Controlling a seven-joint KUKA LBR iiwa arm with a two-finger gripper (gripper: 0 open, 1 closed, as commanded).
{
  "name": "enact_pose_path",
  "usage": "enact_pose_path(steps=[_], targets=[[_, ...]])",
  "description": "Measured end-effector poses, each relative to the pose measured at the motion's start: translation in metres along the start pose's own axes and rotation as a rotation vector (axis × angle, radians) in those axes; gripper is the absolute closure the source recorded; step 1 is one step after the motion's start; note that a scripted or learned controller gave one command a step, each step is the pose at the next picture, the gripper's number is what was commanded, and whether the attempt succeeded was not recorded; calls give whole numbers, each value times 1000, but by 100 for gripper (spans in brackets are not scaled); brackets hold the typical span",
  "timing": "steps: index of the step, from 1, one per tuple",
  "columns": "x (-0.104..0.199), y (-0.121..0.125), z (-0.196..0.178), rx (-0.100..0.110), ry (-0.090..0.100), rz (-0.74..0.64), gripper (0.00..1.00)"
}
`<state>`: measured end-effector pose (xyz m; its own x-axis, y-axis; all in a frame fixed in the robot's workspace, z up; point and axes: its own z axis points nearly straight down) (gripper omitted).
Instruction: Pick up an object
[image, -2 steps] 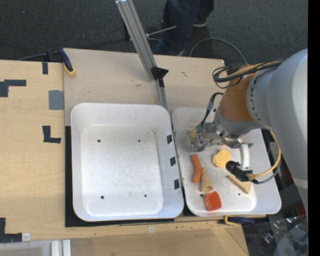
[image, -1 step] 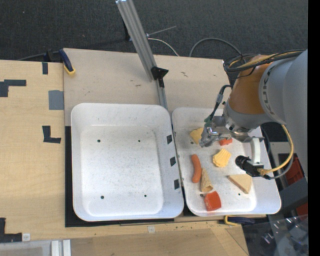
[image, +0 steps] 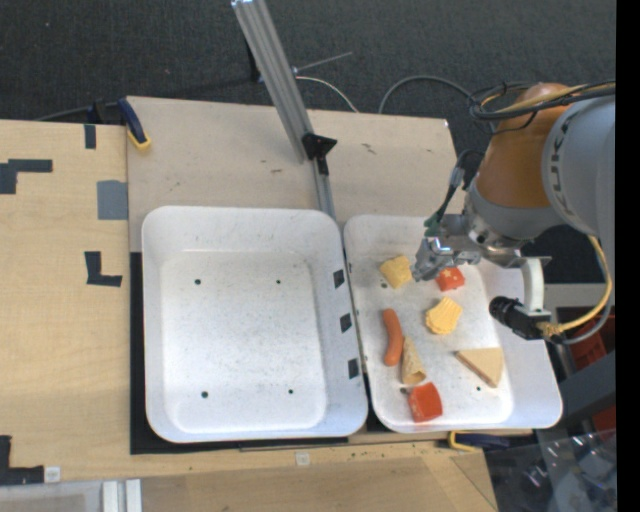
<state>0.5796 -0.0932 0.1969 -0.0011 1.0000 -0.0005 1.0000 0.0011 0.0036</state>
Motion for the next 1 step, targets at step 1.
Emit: enact_pose_path(steps=[1], targets=[[2,3,-43,0,0,-1,100]])
